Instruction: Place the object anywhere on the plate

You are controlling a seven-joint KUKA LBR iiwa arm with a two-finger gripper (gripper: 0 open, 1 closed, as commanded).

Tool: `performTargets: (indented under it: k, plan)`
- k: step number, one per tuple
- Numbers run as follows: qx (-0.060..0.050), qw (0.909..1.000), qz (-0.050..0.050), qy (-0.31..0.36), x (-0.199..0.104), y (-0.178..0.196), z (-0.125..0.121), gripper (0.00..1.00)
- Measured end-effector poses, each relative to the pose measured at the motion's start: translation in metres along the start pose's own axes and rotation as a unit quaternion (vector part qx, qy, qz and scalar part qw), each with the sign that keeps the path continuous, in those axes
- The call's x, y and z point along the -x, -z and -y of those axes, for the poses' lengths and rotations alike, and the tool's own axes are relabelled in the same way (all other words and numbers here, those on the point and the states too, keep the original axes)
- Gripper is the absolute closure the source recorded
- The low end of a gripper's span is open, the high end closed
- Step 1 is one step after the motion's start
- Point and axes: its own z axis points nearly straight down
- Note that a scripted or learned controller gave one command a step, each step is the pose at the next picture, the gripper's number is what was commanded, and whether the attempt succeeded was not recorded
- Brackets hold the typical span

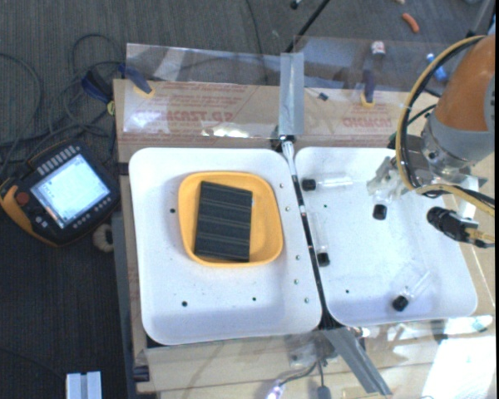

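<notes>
Lying flat on the yellow plate (270,223), the dark ribbed block (224,220) is sitting a little left of the plate's middle, its long side running up and down the view with a slight tilt. The plate is resting in the left bin (158,298), near that bin's centre. The arm (466,98) is reaching in from the right, with its orange band showing above the grey wrist, and it is hanging over the upper right part of the right bin (366,289), well apart from the plate and the block. The gripper (382,191) is pointing toward the left near that bin's upper middle; whether its claw is spread or pressed together cannot be told from this slant. A handheld controller (58,194) with a lit screen is lying on the floor left of the bench.
</notes>
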Motion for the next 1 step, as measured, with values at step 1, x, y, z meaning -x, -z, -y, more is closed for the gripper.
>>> performTargets:
  k: [1]
  plan:
    - [0.000,1.0000,0.000,0.000,0.0000,0.0001,-0.0001,0.00]
